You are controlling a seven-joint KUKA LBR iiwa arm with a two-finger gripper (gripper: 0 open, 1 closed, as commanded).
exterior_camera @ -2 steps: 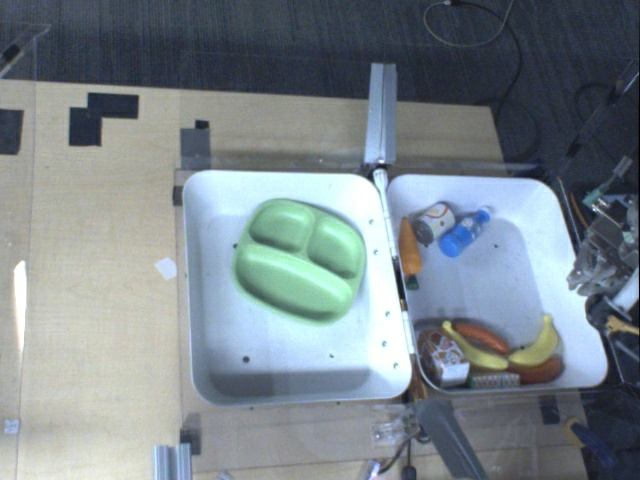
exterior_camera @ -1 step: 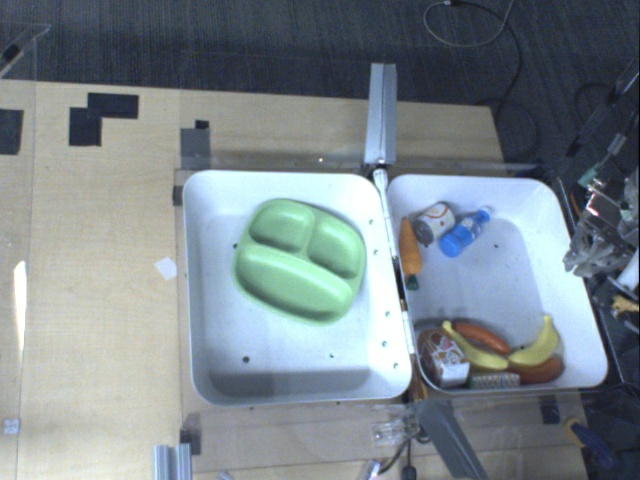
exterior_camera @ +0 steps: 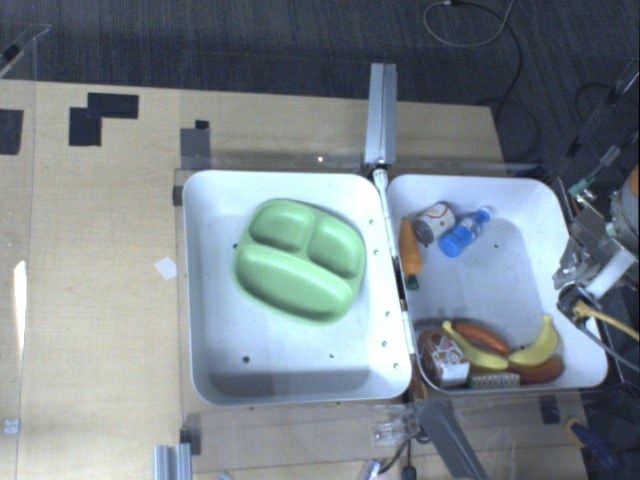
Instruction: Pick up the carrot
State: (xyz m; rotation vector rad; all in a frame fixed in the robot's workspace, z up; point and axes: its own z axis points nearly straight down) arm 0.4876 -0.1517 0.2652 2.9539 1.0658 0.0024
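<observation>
We see the carrot (exterior_camera: 410, 247) in the right bin (exterior_camera: 520, 200), lying against its left wall, long axis running along that wall from far edge toward near edge. The gripper (exterior_camera: 590, 273) hovers at the bin's right edge; we cannot tell its state.
</observation>
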